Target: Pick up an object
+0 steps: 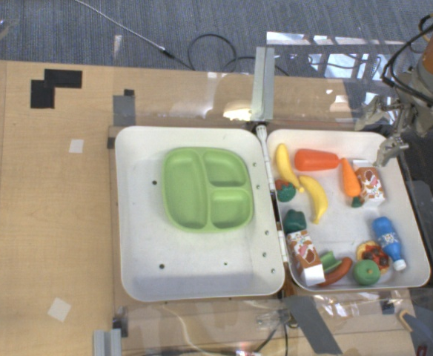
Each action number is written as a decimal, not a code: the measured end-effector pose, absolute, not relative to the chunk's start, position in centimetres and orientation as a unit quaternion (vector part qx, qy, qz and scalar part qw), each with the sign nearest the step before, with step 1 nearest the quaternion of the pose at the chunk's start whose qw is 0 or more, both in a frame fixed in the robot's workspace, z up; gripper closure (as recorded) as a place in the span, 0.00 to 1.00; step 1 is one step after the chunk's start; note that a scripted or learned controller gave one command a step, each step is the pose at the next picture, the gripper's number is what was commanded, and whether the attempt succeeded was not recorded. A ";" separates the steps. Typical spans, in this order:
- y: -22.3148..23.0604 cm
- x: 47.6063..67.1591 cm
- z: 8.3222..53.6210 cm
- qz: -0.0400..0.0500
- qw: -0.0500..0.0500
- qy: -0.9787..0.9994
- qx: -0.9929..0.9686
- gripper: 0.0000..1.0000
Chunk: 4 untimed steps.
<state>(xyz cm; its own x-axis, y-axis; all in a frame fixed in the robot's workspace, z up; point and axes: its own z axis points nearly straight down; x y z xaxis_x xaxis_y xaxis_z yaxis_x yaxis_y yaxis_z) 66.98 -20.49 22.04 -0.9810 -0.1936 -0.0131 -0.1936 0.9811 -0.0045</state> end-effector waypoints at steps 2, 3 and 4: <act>-20.3 61.3 8.8 0.000 0.005 0.998 -0.057 0.00; -15.8 61.7 8.8 0.000 0.005 1.000 0.027 0.00; -15.7 62.2 10.4 -0.001 0.012 1.000 0.024 1.00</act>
<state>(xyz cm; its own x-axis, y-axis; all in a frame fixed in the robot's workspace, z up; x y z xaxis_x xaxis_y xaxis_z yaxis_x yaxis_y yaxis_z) 62.17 -15.66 10.37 -0.9986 0.0481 -0.0242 0.0481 0.9988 -0.0014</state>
